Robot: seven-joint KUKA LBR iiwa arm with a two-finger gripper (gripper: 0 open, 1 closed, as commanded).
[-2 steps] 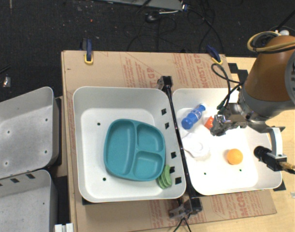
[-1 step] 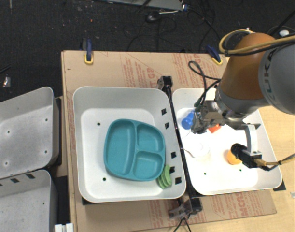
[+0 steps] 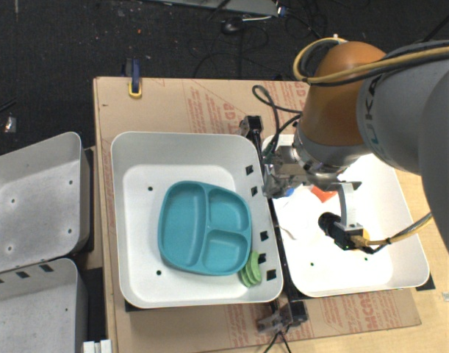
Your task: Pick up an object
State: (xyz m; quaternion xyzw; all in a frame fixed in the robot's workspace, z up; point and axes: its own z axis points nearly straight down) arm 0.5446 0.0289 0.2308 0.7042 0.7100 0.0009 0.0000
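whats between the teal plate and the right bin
In the camera view, the left bin's right wall, bearing black marks, and a dark gap between bins separate the teal divided plate from the right bin.

A robotics lab — bare bench [image 3: 180,94], loose cables [image 3: 272,109], dark floor.

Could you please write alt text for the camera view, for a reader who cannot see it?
A grey KUKA arm with an orange band reaches from the right over the right white bin, its gripper low near that bin's left wall beside a small red object. The left white bin holds a teal divided plate with a small green object at its lower right edge.
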